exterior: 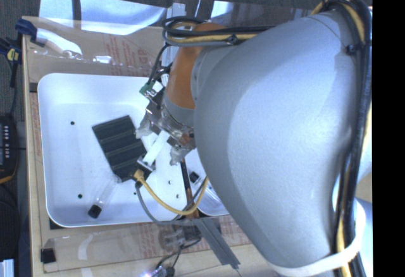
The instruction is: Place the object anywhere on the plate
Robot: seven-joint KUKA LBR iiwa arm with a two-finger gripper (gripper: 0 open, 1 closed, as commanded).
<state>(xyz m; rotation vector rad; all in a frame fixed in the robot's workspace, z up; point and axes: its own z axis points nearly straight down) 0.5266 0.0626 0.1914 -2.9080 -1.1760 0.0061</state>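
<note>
the gripper [163,133] is hovering over a white bin [57,143], its grip impossible to tell, while the black ribbed block [117,141] is lying just beside it on the bin floor.

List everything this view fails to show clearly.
All in the camera view:
- The plate and second bin: covered by the arm; a pale curved edge under it could be either.
- Bin floor beneath the gripper: covered by the wrist.
- The black ribbed slab in the left bin: lower corner covered by the gripper's mount.
- The clear tube with a dark cap: too small to identify.
</note>
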